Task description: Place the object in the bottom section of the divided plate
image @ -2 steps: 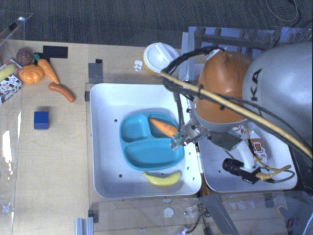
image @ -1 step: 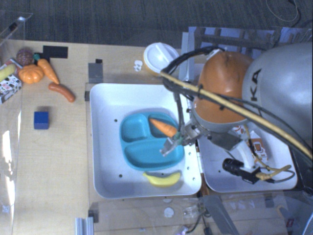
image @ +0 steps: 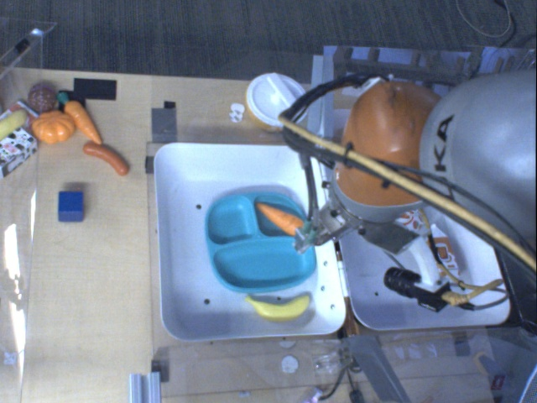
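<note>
Carrot [image: 279, 217] lies diagonally on divided plate [image: 252, 263], tip upper-left; hand [image: 304, 238] state unclear.

The floor [image: 210, 11] at the far side is dark grey with thin lines, like carpet. A thin wire loop [image: 485, 11] lies on it at the far right. The bench [image: 84, 292] has a light wooden top. It goes from the left to the near side. Two black patches [image: 94, 88] sit on the wood at the far left. A clear plastic wall [image: 17, 242] stands along the left side and shines.
</note>
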You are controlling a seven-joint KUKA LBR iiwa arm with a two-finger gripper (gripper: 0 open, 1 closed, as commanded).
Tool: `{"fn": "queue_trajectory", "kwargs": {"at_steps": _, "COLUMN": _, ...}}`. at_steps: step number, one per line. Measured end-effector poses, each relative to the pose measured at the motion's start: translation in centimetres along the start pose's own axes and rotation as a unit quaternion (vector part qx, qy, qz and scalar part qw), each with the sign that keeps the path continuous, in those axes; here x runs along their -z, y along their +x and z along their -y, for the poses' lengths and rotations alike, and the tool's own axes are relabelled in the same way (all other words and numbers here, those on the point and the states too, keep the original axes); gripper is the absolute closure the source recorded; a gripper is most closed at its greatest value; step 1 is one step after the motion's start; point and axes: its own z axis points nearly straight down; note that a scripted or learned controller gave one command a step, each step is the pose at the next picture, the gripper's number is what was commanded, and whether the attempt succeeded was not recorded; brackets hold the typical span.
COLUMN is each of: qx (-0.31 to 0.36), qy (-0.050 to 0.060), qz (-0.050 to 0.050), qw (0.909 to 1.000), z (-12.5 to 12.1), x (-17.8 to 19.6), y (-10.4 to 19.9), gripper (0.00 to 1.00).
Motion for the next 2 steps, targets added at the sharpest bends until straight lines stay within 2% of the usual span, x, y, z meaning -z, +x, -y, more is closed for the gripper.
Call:
{"fn": "queue_trajectory", "kwargs": {"at_steps": 1, "qx": 0.0, "qy": 0.0, "qz": 0.0, "qw": 1.0, "z": 0.0, "x": 0.0, "y": 0.0, "gripper": 0.0}}
{"fn": "queue_trajectory", "kwargs": {"at_steps": 2, "qx": -0.001, "qy": -0.002, "qz": 0.0, "qw": 1.0, "z": -0.1, "x": 1.1, "y": 0.0, "gripper": 1.0}}
